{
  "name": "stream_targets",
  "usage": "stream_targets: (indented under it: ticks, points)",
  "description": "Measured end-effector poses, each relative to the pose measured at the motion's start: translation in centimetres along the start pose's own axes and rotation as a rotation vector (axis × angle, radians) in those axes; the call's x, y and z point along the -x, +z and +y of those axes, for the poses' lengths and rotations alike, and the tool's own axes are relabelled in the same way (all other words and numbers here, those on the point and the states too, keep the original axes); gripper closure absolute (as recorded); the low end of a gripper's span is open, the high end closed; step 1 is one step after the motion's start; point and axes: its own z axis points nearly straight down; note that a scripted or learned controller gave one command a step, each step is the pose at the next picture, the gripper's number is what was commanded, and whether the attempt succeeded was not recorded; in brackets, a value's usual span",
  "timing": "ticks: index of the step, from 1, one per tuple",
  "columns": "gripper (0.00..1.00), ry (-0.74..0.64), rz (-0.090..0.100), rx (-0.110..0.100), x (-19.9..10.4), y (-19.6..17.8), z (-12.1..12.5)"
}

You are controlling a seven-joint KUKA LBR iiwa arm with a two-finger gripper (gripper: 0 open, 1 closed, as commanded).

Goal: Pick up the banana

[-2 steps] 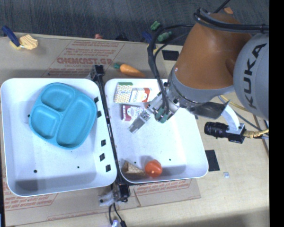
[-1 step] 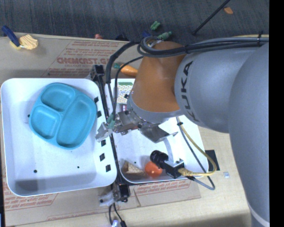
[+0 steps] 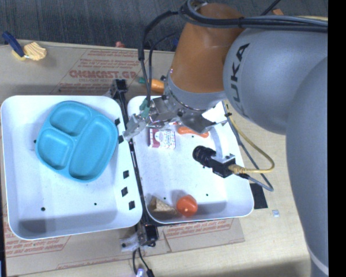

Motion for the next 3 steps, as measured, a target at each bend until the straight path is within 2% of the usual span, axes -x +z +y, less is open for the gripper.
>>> stream_targets:
  ticks: [1, 2, 3]
  points:
    - [0.0, -0.07, 0.001, -0.005, -0.4, 9.0, -6.3]
    - [0.0, -0.224, 0.0, -0.001, 1.1, 10.2, -1.4]
    - [1.0, -0.228, 0.0, -0.003, 1.1, 9.2, -1.4]
